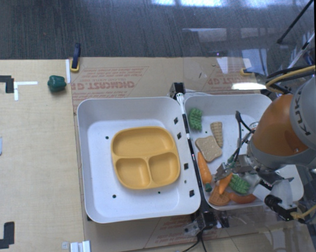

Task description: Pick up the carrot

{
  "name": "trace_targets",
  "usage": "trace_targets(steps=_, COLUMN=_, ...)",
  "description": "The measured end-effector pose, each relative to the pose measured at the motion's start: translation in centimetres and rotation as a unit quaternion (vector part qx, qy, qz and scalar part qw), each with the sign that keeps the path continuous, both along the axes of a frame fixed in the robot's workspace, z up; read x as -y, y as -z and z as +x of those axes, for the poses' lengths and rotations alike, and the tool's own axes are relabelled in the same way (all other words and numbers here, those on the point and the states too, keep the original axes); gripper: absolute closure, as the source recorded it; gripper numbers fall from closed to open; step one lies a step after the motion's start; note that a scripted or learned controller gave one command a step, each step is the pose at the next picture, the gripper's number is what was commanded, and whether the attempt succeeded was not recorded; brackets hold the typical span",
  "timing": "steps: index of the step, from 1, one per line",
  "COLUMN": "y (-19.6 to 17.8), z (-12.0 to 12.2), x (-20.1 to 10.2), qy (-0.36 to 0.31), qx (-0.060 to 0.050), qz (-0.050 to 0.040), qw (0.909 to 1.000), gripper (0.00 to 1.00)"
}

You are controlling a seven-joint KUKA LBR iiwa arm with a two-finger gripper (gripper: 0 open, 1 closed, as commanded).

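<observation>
Carrot [204, 169] lying by bin wall [189, 147], jaws' state unclear; risking grabbing crowding green toy [238, 184] or orange pieces [222, 187] instead.

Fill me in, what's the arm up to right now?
The arm is reaching into the right bin from the right, with its gripper low over a pile of toy food near the front. Just under it are an orange carrot-like piece and a green piece; another long orange piece lies along the bin's left wall. I can't tell whether anything is grasped. The left bin holds a yellow divided plate.
</observation>
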State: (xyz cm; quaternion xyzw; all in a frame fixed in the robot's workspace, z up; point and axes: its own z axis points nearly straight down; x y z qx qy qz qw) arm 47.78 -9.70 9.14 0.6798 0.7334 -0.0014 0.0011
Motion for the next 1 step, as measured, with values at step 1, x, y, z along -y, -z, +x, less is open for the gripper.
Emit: trace_targets(steps=1, y=-0.86, z=0.18, x=0.01, qy=0.002, qx=0.001, qz=0.0004, qw=1.0, gripper=1.0)
